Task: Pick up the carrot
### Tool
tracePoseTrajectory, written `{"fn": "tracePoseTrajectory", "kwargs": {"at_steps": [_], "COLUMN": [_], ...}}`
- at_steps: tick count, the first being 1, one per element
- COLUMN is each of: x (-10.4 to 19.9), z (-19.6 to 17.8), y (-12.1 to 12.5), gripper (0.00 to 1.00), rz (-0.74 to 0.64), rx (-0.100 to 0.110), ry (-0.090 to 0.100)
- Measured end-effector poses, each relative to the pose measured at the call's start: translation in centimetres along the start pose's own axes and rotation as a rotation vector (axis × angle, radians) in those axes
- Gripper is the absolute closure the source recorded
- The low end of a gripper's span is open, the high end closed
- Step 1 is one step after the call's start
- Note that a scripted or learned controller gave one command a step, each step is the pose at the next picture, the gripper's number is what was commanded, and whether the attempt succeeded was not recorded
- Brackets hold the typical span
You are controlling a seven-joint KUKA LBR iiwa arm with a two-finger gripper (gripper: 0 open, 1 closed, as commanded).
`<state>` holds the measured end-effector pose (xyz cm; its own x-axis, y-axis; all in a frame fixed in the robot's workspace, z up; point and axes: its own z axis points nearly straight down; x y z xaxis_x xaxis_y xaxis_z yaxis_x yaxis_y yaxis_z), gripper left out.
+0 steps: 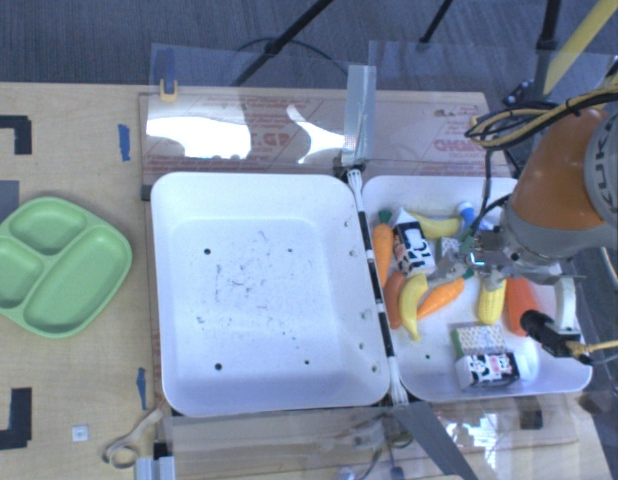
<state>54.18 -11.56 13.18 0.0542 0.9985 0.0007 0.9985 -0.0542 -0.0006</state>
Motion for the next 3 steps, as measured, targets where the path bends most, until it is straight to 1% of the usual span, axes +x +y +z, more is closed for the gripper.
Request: {"fn": "tracePoseTrajectory", "kwargs": {"at_steps": [1,2,3], "x": [0.8,0.8,3.4], "z": [3.7,2.8,-12.4], "y": [0.0,0.0,6.4], "gripper": [0.00,1.00,1.00], "rz": [-0.141,-0.139,-0.269], "rx": [-0.016,-0.018,-0.003], "ry": [-0.004,-0.002,-0.002]}}
